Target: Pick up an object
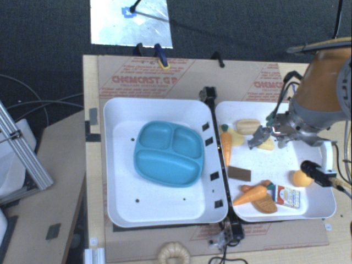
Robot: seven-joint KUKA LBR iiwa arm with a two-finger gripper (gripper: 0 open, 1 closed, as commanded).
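- Camera view showed the arm point(324, 87) reaching in from the right, over the right bin point(322, 210).
- Its pincer point(268, 136) hung above a pale yellow piece point(267, 144), fingers spread a little, nothing caught between them.
- Near it lay a tan bread roll point(247, 126), and lower down a brown block point(239, 174), a carrot point(250, 194), an orange ball point(301, 178) and a small carton point(288, 196).
- The left bin point(126, 202) held a blue divided plate point(168, 153).
- Both bins sat side by side on the desk point(181, 76).
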